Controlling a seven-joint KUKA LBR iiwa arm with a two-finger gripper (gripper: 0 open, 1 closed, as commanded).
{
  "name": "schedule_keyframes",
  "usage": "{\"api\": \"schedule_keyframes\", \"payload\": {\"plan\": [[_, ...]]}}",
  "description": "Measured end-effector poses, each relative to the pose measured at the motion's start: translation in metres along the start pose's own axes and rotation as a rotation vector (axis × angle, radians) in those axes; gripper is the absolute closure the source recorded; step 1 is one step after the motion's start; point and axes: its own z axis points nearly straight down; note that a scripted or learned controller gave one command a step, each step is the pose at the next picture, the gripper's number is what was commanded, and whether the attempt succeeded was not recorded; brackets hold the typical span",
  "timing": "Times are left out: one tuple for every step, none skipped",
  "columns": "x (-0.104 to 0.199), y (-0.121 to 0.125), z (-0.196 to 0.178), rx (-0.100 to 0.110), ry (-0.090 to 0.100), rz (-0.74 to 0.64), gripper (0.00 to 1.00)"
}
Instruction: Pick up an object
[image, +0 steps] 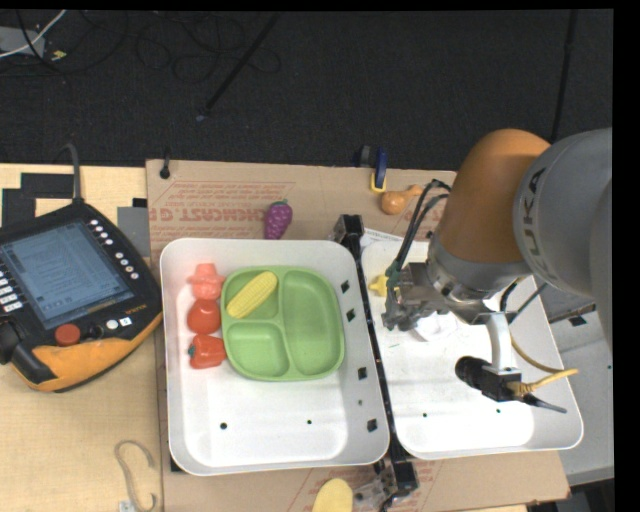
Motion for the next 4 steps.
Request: {"api": "schedule_keyframes", "payload": {"plan": [[0.014, 0.022, -0.002, 0.000, -0.001, 0.003, 1.00], [0.010, 0.017, -0.022, 0.000, -0.001, 0.004, 1.00], [0.013, 0.019, -0.021, 0.000, -0.002, 0.005, 1.00], [0.005, 0.024, -0.006, 0.003, -0.002, 0.005, 1.00]]}}
